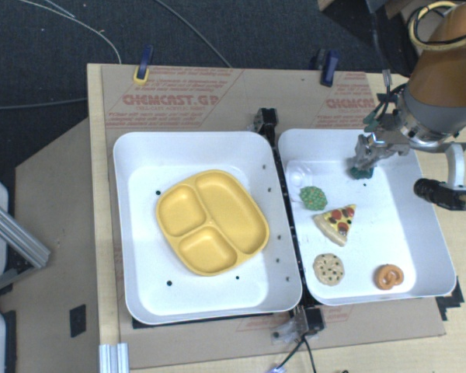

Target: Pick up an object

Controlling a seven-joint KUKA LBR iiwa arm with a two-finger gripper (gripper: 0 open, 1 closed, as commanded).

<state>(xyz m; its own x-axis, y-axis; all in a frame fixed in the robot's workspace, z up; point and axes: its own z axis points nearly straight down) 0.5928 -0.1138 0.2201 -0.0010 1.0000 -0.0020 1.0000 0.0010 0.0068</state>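
Fingers (363, 169), state unclear, hang over the right bin (419, 231), broccoli (313, 198) nearby.

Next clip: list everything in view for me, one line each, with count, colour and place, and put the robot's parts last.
left bin: 1, white, left half of the bench
right bin: 1, white, right half of the bench
plate: 1, yellow, three compartments, middle of the left bin
broccoli: 1, green, right bin near its left wall
pizza slice: 1, tan with red topping, right bin centre, just below the broccoli
cookie: 1, beige with dark chips, right bin front
donut: 1, orange-brown, right bin front, right of the cookie
clamps: 2, blue, back edge of the board
arm: 1, grey and orange, upper right
gripper: 1, grey, low over the right bin's back area
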